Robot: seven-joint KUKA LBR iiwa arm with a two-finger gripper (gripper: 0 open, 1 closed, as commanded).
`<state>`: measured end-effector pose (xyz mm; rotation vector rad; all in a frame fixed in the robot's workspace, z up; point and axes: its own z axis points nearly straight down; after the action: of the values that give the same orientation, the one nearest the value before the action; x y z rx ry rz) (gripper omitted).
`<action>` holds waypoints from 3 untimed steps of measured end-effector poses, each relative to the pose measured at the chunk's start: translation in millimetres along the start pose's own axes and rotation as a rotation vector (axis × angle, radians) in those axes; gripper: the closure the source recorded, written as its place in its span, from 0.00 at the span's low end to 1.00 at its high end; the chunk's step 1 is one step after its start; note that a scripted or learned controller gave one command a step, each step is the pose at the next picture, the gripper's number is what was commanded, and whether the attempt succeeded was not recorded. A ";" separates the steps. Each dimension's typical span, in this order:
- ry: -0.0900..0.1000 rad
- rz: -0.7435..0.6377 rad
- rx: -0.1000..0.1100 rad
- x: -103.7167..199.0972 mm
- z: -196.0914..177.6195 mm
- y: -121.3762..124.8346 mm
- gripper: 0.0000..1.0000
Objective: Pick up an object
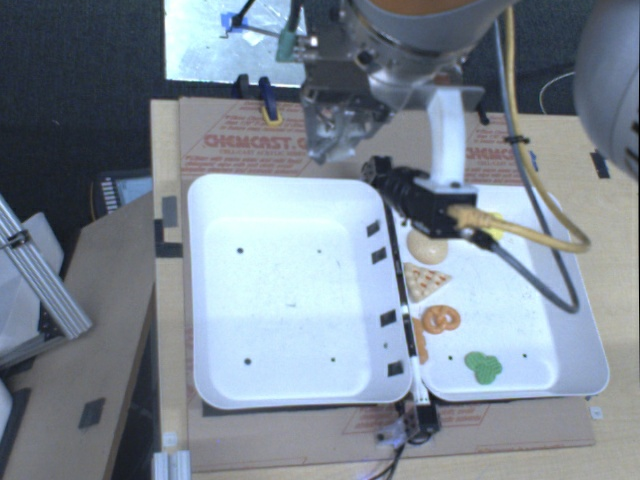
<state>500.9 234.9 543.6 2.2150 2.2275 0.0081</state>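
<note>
The table [112, 268] is carrying a cardboard sheet [240, 140] with two white bins lying side by side on it. The arm [420, 18] is reaching in from the right and hanging over the bins' far edge. The left bin [290, 298] is offering only white floor and a few dark specks. The right bin [545, 353] is holding everything worth picking, so the hand should be heading there.

The hand [335, 133] is hovering high over the cardboard, just beyond the far rim of the left bin and near the divide between the bins. It is touching nothing and is well apart from every piece. Nothing is showing in its grip. It is reading as a blur of metal, so I cannot tell whether it is open or closed.

The pieces are lying in a loose line along the right bin's left wall. A pale bun [428, 251] is sitting farthest back. A tan wedge [427, 283] is lying just in front of it, and a pretzel [441, 319] is lying nearer still. A green piece [484, 367] is lying apart, toward the front, and a small orange piece [418, 345] is lying close against the wall.

The green piece looks the best target, since it is lying on open floor with room on all sides. The orange piece looks the poorest, crowded by the wall. To do this well, the hand should be moving right and forward, centring over the chosen piece and opening wide before descending. It should then be coming straight down and closing only once low around the piece.
</note>
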 end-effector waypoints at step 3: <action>-0.002 0.002 0.003 -15.4 7.9 25.0 1.00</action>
<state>526.0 219.6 535.8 2.2177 2.2257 0.0032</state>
